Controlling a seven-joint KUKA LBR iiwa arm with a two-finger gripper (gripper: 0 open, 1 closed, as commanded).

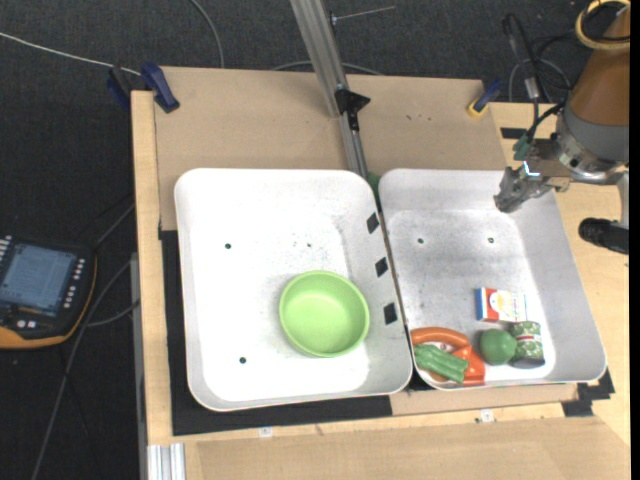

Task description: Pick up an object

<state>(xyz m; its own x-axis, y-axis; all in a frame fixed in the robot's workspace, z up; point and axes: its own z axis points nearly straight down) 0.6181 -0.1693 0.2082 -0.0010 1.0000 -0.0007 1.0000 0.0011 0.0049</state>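
Observation:
A green bowl [323, 314] sits in the left bin [210, 228], near its front. At the front of the right bin [450, 208] lie an orange and green toy vegetable piece [445, 354], a green ball [495, 346], a small white box with red and blue print [499, 304] and a small can [527, 341]. My gripper [510, 194] hangs over the right bin's far right corner, well behind those things. Nothing shows between its fingers.
A metal pole [325, 53] slants down to the gap between the bins. Blue clamps [158, 86] hold the board's far corners. A handheld pendant [40, 283] lies off the bench at the left. Cables run across the dark floor behind.

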